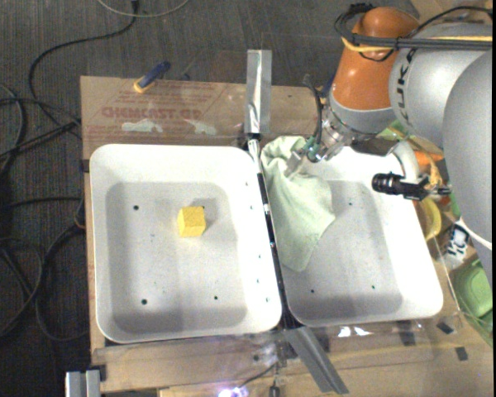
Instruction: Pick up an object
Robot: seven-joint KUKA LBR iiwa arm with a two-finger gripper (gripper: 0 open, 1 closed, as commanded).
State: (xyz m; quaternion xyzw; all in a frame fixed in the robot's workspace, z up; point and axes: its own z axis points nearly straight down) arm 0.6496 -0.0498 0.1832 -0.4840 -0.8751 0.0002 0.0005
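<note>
The arm point(446, 81), grey with its orange band point(372, 52), reached in from the right and angled down toward the far left corner of the right bin point(397, 296). Its gripper point(307, 157) sat at the upper edge of a pale green cloth point(302, 209), right where the fabric bunched up against the bin's far wall. Whether the pincer was spread or pressed together could not be told: the tips were small, partly lost against the cloth, and no fold was clearly seen between them.

The cloth lay crumpled along the left side of the right bin, draped from the far corner down toward the middle, with one edge resting against the divider between the two bins. A black cylindrical part point(397, 185) stuck out sideways near the arm, over the far right part of the same bin.

In the left bin point(124, 304) a small yellow block point(192, 221) sat alone near the middle, a little toward the far side, well apart from the gripper and the cloth.

Beyond the bins, a brown cardboard sheet point(165, 114) covered the bench, with a blue-and-yellow tool point(151, 76) lying at its far left corner. Black cables point(33, 81) trailed over the dark floor on the left. Green and yellow items point(471, 288) crowded the right edge past the right bin
</note>
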